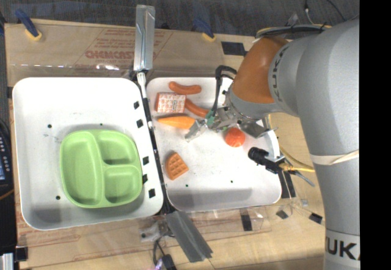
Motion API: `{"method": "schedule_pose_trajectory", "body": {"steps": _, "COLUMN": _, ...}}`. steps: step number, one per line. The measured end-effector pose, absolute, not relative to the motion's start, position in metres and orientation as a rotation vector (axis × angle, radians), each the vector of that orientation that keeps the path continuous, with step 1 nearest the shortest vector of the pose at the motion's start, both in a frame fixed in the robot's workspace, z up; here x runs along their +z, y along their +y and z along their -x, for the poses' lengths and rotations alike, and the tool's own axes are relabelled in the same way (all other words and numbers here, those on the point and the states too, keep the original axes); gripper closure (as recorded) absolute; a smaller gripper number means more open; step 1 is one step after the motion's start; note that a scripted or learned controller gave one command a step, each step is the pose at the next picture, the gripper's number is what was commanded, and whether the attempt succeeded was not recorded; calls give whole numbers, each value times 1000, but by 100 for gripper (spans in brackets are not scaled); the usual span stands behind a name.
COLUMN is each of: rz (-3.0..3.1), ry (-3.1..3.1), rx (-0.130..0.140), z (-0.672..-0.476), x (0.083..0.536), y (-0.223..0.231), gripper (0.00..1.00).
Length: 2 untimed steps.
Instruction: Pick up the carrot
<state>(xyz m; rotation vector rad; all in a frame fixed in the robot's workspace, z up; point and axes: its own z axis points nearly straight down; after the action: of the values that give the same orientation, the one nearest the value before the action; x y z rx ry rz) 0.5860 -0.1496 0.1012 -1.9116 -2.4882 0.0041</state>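
Two shallow white bins sit side by side on the desk (73,40), which is covered by a sheet of brown cardboard. The left bin (36,110) carries a light green divided plate (101,168) with three compartments, lying toward its near side. The right bin (244,192) carries the food toys.

The carrot (176,121) lies on its side near the left wall of the right bin, an orange taper with its thin end pointing toward the arm. Just behind it stands a small red and white carton (170,102), and behind that, near the bin's far wall, lies a sausage (184,87). A second sausage-like piece (197,109) lies at a slant to the right of the carton, close to the carrot's tip. A waffle (176,165) rests alone toward the near left of this bin. A red tomato (234,137) sits under the wrist.

The grey arm (324,98) comes in from the right, its orange band (256,73) over the bin's right half. The jaws (203,126) point left and hang just beside the carrot's thin end, seemingly apart from it. They look slightly spread, with nothing pinched between them; the carrot is lying on the bin floor, not lifted.
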Motion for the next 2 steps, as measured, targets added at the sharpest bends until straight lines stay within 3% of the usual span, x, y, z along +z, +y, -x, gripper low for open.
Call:
{"method": "schedule_pose_trajectory", "body": {"steps": 1, "rz": 1918, "ry": -2482, "rx": 3, "z": -649, "x": 91, "y": -105, "gripper": 0}}
{"method": "schedule_pose_trajectory", "body": {"steps": 2, "rz": 1910, "ry": -2486, "rx": 10, "z": -648, "x": 101, "y": -106, "gripper": 100}}
